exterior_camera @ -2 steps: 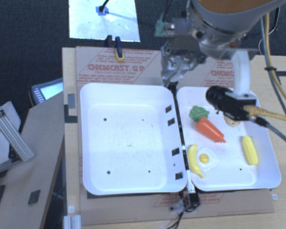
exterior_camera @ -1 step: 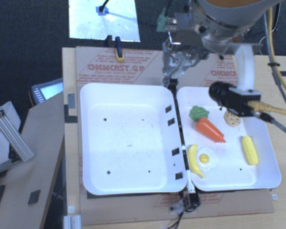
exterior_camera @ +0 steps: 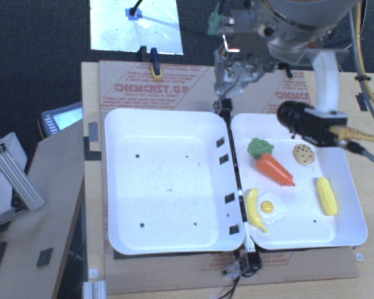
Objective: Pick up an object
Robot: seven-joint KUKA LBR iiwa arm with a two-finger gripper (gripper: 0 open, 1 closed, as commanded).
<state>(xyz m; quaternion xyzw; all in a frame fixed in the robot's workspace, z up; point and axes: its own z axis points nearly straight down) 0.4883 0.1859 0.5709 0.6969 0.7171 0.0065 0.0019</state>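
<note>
The right bin (exterior_camera: 352, 226) holds an orange carrot with a green top (exterior_camera: 275, 168), a round cookie (exterior_camera: 303, 154), a yellow corn cob (exterior_camera: 326, 195), a banana (exterior_camera: 252, 209) and a fried egg (exterior_camera: 268, 205) lying against the banana. The left bin (exterior_camera: 168, 179) lies beside it. My gripper (exterior_camera: 225, 97) hangs from the grey arm over the far end of the divide between the two bins, up and left of the carrot. Nothing shows in its grasp.
A black device (exterior_camera: 309, 125) on a white post (exterior_camera: 327, 83) overhangs the right bin's far edge, near the cookie. Cables (exterior_camera: 361, 143) run off to the right. A yellow clamp (exterior_camera: 156, 68) and a silver sheet (exterior_camera: 136, 17) sit behind the left bin.
</note>
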